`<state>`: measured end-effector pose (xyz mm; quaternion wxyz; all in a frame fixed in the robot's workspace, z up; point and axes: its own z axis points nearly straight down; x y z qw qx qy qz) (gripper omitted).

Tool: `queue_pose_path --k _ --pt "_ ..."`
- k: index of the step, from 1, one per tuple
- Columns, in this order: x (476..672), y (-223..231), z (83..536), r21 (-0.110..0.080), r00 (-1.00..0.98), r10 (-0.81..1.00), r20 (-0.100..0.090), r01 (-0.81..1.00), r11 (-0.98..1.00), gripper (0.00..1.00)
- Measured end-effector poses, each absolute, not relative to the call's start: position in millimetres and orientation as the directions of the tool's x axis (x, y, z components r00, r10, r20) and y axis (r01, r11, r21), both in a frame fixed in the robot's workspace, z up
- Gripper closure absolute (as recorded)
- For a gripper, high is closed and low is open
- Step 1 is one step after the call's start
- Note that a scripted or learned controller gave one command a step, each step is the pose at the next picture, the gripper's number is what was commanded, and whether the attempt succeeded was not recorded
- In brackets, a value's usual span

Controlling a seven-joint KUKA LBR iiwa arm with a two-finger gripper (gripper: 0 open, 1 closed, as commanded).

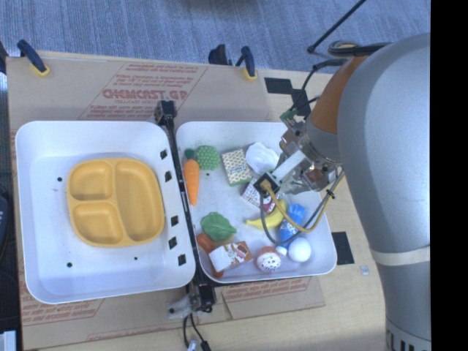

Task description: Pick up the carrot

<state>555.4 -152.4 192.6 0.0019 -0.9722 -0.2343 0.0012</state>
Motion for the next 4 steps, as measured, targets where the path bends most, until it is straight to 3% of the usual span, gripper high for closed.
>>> queue_pose_path --k 1,2,3,4 --pt "555.2 -152 192 -0.006 0.889 0.457 -0.002 0.457 -0.889 0.0" --pt "580.5 -108 134 -0.007 0.979 0.206 -0.007 0.206 -0.979 0.0" --pt "571.2 -26 191 -0.006 0.977 0.211 -0.004 0.211 -0.977 0.0" --pt "583.4 -13 191 -0.003 0.979 0.204 -0.004 0.204 -0.979 0.0"
